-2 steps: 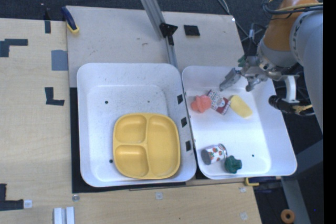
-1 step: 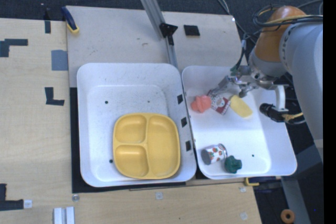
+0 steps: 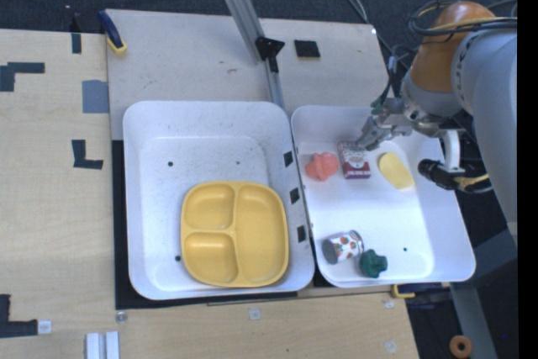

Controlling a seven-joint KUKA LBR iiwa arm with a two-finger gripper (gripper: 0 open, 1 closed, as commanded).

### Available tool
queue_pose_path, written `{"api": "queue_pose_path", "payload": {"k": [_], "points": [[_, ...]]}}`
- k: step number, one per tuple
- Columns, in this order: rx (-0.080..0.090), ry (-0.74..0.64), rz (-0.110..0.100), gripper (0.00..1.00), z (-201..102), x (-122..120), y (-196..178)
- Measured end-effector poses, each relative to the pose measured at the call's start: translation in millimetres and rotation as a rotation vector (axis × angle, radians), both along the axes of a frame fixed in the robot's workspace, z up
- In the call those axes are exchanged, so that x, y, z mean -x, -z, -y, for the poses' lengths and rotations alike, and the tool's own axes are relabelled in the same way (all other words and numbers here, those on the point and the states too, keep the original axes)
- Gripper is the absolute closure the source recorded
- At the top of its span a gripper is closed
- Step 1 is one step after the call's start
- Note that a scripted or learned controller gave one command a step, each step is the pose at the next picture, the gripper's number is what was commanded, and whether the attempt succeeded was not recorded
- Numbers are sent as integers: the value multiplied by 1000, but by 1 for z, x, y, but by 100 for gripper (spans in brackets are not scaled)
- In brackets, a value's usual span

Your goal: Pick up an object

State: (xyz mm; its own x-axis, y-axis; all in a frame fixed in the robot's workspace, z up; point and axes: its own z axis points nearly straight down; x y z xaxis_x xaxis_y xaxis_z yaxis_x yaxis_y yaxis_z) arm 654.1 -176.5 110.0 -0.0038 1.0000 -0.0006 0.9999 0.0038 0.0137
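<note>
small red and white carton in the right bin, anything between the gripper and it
Nothing visible stands in the way. The gripper is right at the top edge of the small red and white carton. The pink lump lies on one side and the pale yellow oval piece on the other, both apart from it.

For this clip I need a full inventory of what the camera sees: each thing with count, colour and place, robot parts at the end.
White bins: 2, side by side on the bench; left bin, right bin.
Divided plate: 1, yellow, front of left bin.
Soft pink-red object: 1, back left of right bin.
Small carton: 1, dark red and white, right bin, beside the pink object, under the gripper.
Oval object: 1, pale yellow, right of the carton.
Small can: 1, white, red and grey, lying at front of right bin.
Green object: 1, dark green, beside the can.
Clamp: 1, blue and yellow, bench's back left corner.
Arm: 1, grey with orange band, from the right.
Gripper: 1, above the carton.
</note>
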Motion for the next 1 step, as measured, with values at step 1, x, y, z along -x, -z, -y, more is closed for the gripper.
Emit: {"api": "queue_pose_path", "payload": {"k": [1], "points": [[1,1,-9,100,-4,-9,-47]]}}
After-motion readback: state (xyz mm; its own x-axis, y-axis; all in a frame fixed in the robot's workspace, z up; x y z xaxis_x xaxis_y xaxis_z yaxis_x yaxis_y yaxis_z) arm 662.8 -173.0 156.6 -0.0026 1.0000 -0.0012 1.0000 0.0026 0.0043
